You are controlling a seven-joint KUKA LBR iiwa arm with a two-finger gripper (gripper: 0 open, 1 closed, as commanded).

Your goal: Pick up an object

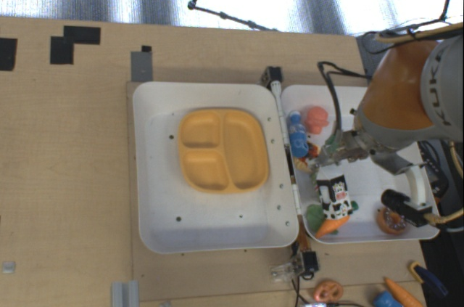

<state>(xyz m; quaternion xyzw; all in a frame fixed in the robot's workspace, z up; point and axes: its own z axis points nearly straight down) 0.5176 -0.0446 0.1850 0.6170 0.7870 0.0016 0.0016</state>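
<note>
Overhead view of bench with two white bins. Arm reached in from right, over right bin. Gripper low among toys near that bin's left wall; whether spread or pressed together could not be told, wrist body covering the tips. Nothing seen lifted; pick judged not yet made, with closing, grasp and raise all left.

Candidate objects clustered just under and beside gripper: cow toy directly below it, carrot and green piece touching cow, blue toy and pink toy above, a small orange-and-black item possibly at the tips. Brown round toy apart, at lower right beside a black-and-white fixture.

Left bin held a yellow tray. Crowding and nearby bin wall judged the main hindrance to a clean single grasp.
</note>
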